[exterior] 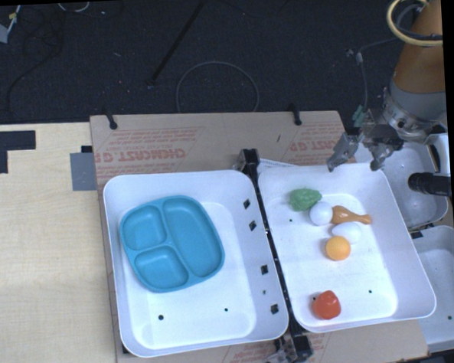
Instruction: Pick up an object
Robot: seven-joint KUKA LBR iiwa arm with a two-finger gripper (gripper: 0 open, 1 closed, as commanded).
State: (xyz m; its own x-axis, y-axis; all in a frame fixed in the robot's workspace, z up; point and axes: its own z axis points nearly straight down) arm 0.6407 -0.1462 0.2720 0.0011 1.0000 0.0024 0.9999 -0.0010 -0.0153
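The right bin [386,282] holds a green lumpy piece [305,198], a white ball [320,214], an orange drumstick-shaped piece [350,217], a second white piece [348,232] under it, an orange ball [338,248] and a red piece [326,305] near the front. My gripper [359,154] hangs over the bin's far right corner, above and to the right of the green piece. It is open, its two fingers spread apart with nothing between them.
The left bin [242,306] holds a blue divided plate [171,242]. A black divider [265,243] runs between the bins. Cardboard [209,143] lies under and behind both bins. Cables lie on the dark floor at the back.
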